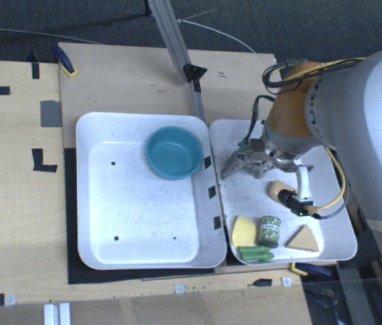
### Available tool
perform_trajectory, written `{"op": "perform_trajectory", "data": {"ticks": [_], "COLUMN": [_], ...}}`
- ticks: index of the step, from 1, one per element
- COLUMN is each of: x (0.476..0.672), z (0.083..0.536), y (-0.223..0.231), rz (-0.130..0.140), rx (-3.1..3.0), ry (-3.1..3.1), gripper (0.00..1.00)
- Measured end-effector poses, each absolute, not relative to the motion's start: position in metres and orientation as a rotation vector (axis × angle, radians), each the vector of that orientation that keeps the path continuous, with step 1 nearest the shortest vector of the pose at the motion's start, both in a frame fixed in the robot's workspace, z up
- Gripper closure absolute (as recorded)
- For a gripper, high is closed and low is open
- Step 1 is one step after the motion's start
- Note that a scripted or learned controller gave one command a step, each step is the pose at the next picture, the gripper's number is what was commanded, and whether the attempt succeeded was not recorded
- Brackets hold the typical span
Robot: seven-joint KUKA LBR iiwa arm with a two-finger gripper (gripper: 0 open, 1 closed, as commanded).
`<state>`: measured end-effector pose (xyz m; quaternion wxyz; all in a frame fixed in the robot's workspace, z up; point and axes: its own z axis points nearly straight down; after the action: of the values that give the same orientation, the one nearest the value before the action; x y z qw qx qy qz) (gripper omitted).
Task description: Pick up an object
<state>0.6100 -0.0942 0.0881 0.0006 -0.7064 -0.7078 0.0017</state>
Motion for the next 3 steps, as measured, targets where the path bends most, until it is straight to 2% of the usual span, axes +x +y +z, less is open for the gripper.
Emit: {"op": "perform_trajectory", "data": {"ticks": [1,2,3], "x": [0.610,0.603,0.606], "z": [0.100,0.160,0.202], "y": [-0.093,-0.092,-0.092], "rz": [0.004,-0.003,-0.003], "rx": [-2.216,-2.222,-2.222], "ry": [-2.224,-2.225,-2.224], "gripper": [1.00,1.00,1.00]}}
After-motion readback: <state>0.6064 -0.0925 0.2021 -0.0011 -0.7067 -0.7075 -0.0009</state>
